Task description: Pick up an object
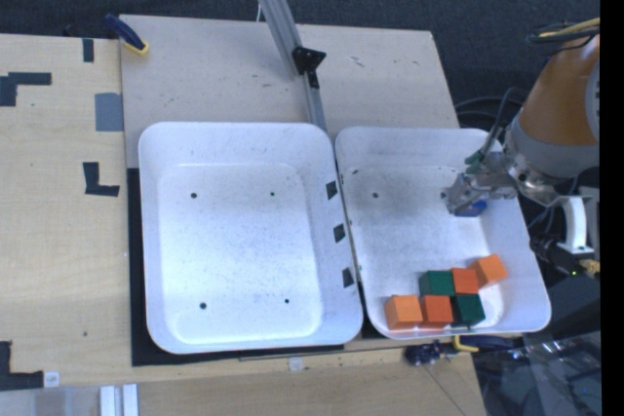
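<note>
The gripper [468, 200] hangs over the right bin [390, 161], near its right wall and well up from the cluster of blocks [448, 295] that lies against the bin's lower edge; something blue sits at its tip, perhaps a small object, but the view is too blurred there to say, and I cannot tell whether the jaws are released or clenched.

The blocks are the only clear candidates for a pick; taking the right bin as landmark, they crowd its lower right corner, orange and green ones touching side by side, with one orange block [492, 268] tilted at the upper right end of the group, nearest the bin's right wall. The left bin [156, 209] lies just beside the right one on the tabletop [224, 63].

To do the step well, I judge the arm should travel down the bin toward that corner and choose a block with free sides; the tilted orange block at the end looks the easiest, since its neighbours press on it least; the jaws should straddle two opposite flat faces, turned to match its tilt, and descend straight.

The blocks look roughly cubic, so none has a marked long axis; the cluster as a whole runs slantwise, from the bin's lower edge up toward its right wall.
</note>
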Motion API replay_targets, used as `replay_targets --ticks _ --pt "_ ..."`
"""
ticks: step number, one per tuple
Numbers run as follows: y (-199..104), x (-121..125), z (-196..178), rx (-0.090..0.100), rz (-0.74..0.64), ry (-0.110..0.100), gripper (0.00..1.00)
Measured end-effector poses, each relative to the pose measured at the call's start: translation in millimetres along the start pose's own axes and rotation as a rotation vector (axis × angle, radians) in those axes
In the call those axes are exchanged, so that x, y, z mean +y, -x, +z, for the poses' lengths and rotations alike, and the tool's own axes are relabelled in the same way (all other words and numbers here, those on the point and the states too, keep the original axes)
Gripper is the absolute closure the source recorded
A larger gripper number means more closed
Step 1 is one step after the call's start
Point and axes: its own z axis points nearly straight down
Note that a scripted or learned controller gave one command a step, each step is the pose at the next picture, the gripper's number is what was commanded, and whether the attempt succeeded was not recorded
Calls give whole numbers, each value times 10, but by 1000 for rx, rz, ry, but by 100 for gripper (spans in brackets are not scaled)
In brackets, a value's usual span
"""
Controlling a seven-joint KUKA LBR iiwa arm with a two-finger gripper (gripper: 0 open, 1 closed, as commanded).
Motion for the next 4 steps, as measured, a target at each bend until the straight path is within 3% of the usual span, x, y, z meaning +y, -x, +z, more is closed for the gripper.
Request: replay_targets --ticks 1,2,4 --pt "-3 10 -315 0 0 -1 100" --pt "-471 -42 -234 2 -3 -5 100" --pt "-1583 -103 -456 3 -6 -4 100"
